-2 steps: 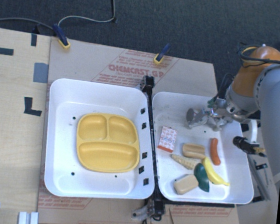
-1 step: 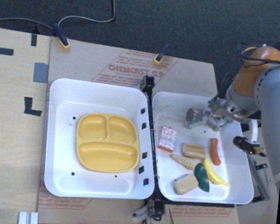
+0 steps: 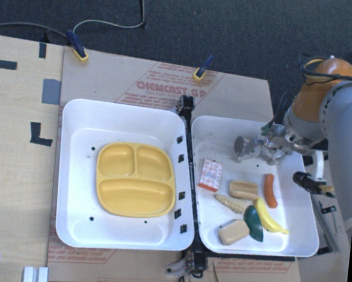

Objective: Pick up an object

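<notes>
Right bin [image 3: 290, 248] holds the objects: nearest, a tan bread piece [image 3: 234, 232], green item [image 3: 254, 222], banana [image 3: 270, 219]; then corn [image 3: 231, 203], a bread roll [image 3: 243, 190], hot dog [image 3: 271, 190], red-white packet [image 3: 210, 174]. Farther back, gripper [image 3: 246, 148] sits above the bin floor, nothing between fingers; can't tell opening. Left bin [image 3: 76, 157] has a yellow divided plate [image 3: 136, 179].

arm [image 3: 346, 119]: grey rounded casing, right edge of frame
band [image 3: 314, 90]: orange, domed, above wrist
gripper [image 3: 249, 148]: grey metal, two-finger
cables [image 3: 310, 67]: thin, dark, looping over orange dome
</notes>
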Controlling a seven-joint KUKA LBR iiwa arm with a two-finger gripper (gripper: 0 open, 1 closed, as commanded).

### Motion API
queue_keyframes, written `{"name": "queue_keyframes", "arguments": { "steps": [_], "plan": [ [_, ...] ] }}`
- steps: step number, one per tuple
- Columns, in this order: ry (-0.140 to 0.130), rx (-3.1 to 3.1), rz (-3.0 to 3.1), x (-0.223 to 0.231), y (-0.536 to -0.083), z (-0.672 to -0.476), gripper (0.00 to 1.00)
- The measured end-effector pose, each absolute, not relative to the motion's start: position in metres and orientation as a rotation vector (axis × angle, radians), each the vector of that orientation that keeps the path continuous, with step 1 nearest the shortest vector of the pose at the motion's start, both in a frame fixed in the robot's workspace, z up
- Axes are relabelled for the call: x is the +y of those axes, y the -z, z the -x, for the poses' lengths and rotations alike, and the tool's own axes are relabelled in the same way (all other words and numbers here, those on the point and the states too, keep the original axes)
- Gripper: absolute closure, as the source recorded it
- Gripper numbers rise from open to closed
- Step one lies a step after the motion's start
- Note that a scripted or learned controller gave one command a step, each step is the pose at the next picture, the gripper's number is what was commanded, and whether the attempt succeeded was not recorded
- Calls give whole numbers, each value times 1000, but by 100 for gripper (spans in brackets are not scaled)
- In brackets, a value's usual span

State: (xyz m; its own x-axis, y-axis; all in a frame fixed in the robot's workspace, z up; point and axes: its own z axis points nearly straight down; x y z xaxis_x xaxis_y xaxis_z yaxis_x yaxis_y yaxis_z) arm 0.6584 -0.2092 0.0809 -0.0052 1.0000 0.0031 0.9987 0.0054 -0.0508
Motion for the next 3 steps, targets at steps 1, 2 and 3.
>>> {"name": "queue_keyframes", "arguments": {
  "steps": [1,2,3],
  "plan": [
    [-43,-2197,2176,-218,-80,-659,0],
    [-57,-2203,2195,-210,-81,-658,0],
    [-50,-2200,2185,-214,-81,-659,0]
  ]
}}
